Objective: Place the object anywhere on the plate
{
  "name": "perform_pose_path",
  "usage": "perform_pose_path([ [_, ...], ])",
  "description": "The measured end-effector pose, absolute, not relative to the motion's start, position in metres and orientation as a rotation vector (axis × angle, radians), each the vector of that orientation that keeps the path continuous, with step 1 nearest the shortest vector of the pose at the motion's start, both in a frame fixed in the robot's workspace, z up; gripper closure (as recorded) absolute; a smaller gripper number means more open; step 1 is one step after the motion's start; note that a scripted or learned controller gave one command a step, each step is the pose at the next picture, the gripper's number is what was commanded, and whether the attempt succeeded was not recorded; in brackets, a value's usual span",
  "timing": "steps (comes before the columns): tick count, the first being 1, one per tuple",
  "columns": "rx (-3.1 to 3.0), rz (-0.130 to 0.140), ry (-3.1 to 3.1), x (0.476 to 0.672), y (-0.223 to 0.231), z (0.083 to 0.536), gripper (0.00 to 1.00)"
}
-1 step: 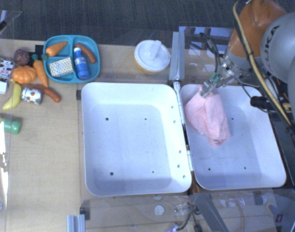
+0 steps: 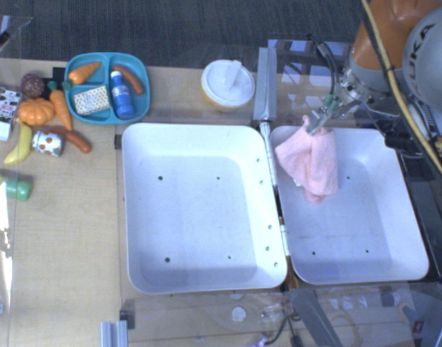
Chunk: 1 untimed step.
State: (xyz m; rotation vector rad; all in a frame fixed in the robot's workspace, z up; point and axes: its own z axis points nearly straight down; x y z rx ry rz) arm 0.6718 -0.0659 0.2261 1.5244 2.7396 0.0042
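**Cloth lifted, plate a long way off**

From above, the gripper (image 2: 323, 120) pinches the top corner of the pink cloth (image 2: 311, 161), which dangles over the right bin (image 2: 380, 266). Carrying looks underway; next it must cross leftward to the blue plate (image 2: 139, 71).

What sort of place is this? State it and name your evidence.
Probably a robot test bench: two white bins side by side, a KUKA arm whose pincer holds a pink cloth, and toy food nearby.

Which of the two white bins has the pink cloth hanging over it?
The right bin, nearest the arm: the pink cloth dangles from the fingers above its upper-left corner.
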Motion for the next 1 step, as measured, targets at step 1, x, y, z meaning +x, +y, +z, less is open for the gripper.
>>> perform_pose_path([
  [1, 0.945, 0.003, 2.992, 0.6629, -0.0238, 0.2222, 1.00],
])
